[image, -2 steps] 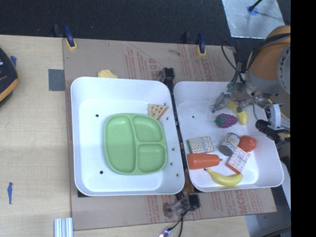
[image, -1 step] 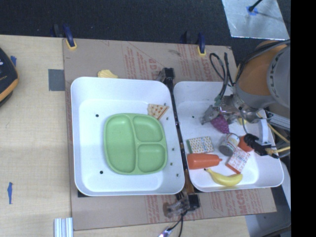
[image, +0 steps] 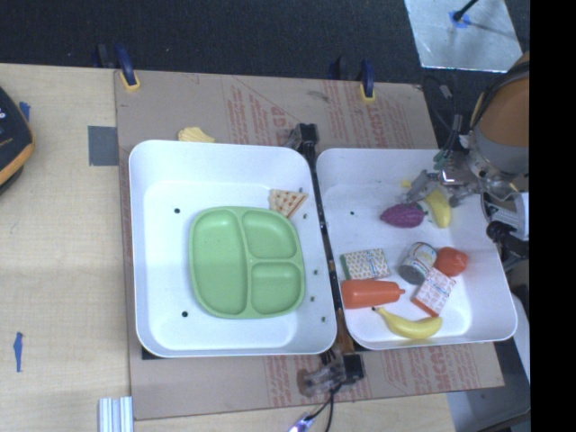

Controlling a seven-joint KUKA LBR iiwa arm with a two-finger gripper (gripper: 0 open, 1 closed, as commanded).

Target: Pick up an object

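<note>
1. Gripper (image: 430, 185) is low over the far right corner of the right bin (image: 360, 329), at the end of the grey arm (image: 500, 124) with its orange band, coming in from the right.
2. Whether it is open or closed I cannot tell; the metal parts blur together at this angle.
3. Right beside it: a small yellow piece (image: 438, 210) and a purple lump (image: 402, 214), the two side by side.
4. Nearer the front of that bin: a patterned box (image: 365, 265), a tin can (image: 417, 263), an orange-red ball (image: 451, 261), a red-and-white packet (image: 434, 292).
5. An orange carrot-shaped toy (image: 370, 292) lies just above a banana (image: 409, 324) by the front wall.
6. Over in the left bin (image: 157, 241), a green divided plate (image: 247, 261) sits in the middle, with a waffle-pattern cracker (image: 286, 202) at its far right corner.
</note>
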